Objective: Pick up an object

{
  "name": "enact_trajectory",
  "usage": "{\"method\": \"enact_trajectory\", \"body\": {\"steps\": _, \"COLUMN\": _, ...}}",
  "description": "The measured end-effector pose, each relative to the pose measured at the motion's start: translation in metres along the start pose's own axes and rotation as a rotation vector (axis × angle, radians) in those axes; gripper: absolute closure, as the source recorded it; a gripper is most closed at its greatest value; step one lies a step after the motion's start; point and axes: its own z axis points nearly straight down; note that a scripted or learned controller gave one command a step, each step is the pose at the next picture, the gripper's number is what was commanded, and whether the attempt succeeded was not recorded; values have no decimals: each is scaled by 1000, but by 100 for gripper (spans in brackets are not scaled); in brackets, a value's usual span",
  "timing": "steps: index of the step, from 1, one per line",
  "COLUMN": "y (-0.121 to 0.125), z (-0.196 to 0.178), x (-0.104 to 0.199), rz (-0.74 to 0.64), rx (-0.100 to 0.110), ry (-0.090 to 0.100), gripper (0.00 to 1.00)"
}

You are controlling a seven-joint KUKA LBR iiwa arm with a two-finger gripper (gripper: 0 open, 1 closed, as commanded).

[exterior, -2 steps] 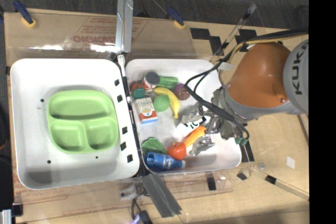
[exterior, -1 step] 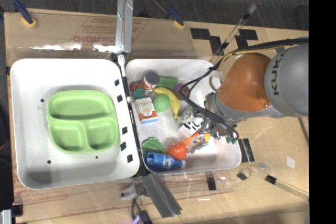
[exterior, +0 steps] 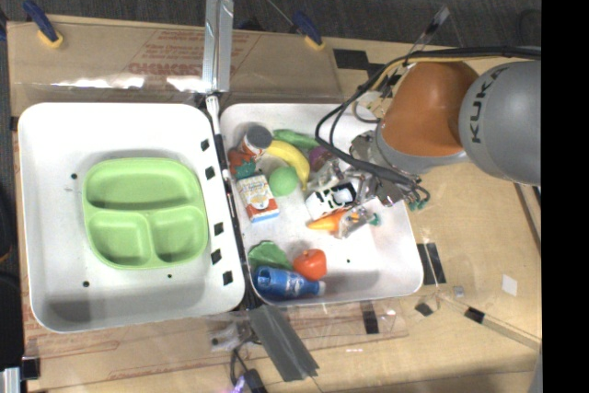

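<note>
Here the gripper (exterior: pixel 345 214) sits low over an orange toy (exterior: pixel 327 220) in the right bin (exterior: pixel 405 267), its grip unclear.

Green tray (exterior: pixel 144 213), yellow banana (exterior: pixel 292 157)

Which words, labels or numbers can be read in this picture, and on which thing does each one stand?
"KUKA", only partly in view, on the grey arm.
Red print on the cardboard behind the bins: too blurred to read.
Print on the small carton and on the blue bottle: too small to read.
</note>
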Motion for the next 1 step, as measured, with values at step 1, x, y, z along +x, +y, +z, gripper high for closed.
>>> {"method": "enact_trajectory", "body": {"steps": 1, "y": 52, "z": 0, "x": -50, "rz": -150, "rx": -1, "ry": -1, "gripper": 0}}
